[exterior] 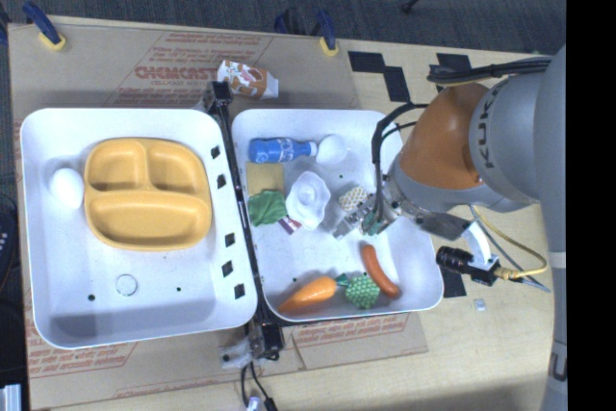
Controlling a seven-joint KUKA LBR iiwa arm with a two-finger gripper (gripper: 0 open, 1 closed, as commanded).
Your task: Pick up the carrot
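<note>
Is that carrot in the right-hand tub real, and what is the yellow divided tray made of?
The carrot looks like a plastic toy: even orange, smooth, faintly shiny, with a stiff moulded green top. The yellow tray also seems moulded plastic, one flat colour with rounded compartment walls and a soft sheen. Neither can be confirmed by sight alone.

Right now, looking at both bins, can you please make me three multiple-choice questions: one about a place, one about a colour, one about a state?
1. Where does the carrot lie?
A. Right bin, near front edge
B. Left bin
C. On the bench

2. What colour is the divided tray?
A. Blue
B. Yellow
C. Green

3. How is the blue bottle?
A. Upright
B. Lying on its side
C. Inside the tray

Answers: 1 A, it rests by the front wall beside a green item; 2 B, it shows yellow; 3 B, its length lies flat on the bin floor.
</note>
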